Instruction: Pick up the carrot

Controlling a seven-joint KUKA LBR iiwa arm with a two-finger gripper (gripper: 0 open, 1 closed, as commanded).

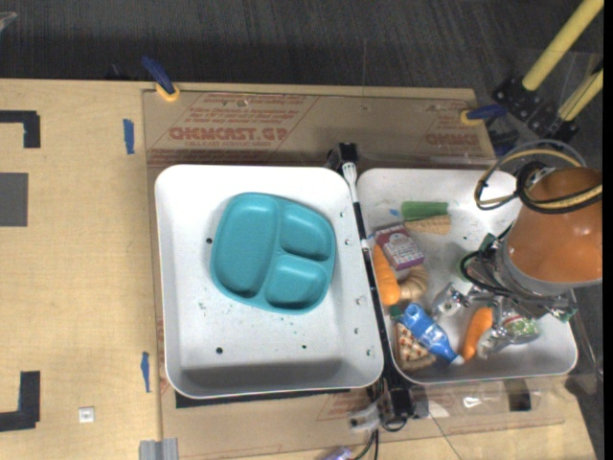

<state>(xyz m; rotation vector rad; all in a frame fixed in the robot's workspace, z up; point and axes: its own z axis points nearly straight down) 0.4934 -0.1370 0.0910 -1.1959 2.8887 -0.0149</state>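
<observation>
Arm (560, 228): grey, with an orange band; reaching in from the right over the right side of the right bin; hiding part of that bin's right wall
Gripper (476, 312): low over the near right part of the right bin, right above the carrot; metal parts on both sides of the carrot's upper end; impossible to tell whether spread, pressed together or pinching anything
Carrot (475, 333): small and orange; lying on the floor of the right bin, near its near wall; tilted, with the thin end pointing near and left; just right of the blue bottle; a bit of green just to its right
Right bin (450, 188): white and shallow; crowded with small things
Blue bottle (426, 333): lying slantwise in the near middle of the right bin; touching the nuts
Nuts (412, 351): pale brown heap by the left wall, near end
Orange stick (385, 278): longer orange piece along the left wall, far of the nuts
Purple box (400, 248): just far of the orange stick
Corn cob (427, 217): green and yellow, in the far part of the right bin
Left bin (192, 333): white; touching the right bin side by side
Plate (273, 251): teal, with three compartments; lying in the far middle of the left bin
</observation>
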